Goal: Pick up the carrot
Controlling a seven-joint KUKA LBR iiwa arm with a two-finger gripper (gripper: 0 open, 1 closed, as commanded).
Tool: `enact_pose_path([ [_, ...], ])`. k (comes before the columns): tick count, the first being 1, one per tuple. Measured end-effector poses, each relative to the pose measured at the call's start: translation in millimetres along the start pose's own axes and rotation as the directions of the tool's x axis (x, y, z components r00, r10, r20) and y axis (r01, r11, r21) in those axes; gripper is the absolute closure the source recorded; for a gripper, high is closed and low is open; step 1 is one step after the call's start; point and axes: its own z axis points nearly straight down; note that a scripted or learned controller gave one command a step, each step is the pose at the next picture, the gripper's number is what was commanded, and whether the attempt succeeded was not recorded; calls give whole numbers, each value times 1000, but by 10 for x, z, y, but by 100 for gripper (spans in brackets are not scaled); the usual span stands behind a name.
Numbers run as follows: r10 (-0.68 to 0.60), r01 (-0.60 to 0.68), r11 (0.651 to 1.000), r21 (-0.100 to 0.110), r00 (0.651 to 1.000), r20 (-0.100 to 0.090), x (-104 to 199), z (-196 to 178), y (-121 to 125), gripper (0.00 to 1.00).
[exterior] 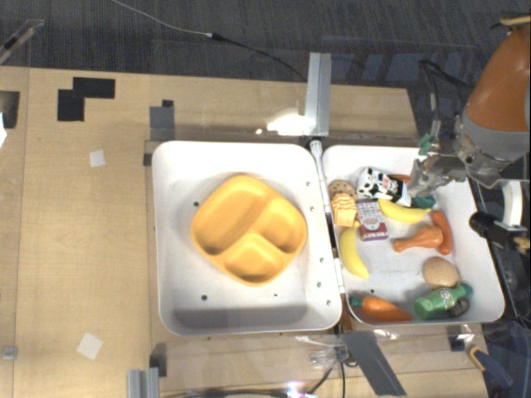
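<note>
The carrot [385, 308], orange with a green stub at its left end, lies along the front wall of the right bin [488, 280]. My gripper [421, 191] hangs over the back half of that bin, just above the right end of a yellow banana [403, 214] and beside a black-and-white cow toy [378, 183]. It is well behind the carrot, with other toys in between. Nothing can be seen held in it.
The right bin is crowded: a second banana [353, 252], a drumstick [419, 240], an orange-red pepper-like piece [440, 229], a brown potato [440, 271], a green item [442, 302] and small boxes [371, 220]. In the left bin [174, 222] sits a yellow divided plate [248, 228].
</note>
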Motion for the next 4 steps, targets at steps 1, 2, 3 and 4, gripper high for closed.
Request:
enact_pose_path([
  [1,89,-89,996,-1,996,1,-374,-338,-840,100],
  [2,281,-281,960,9,960,0,720,629,-871,100],
  [3,314,-314,949,-7,949,0,-331,-764,-504,100],
  [4,385,-385,923,16,923,3,19,1270,-100,100],
])
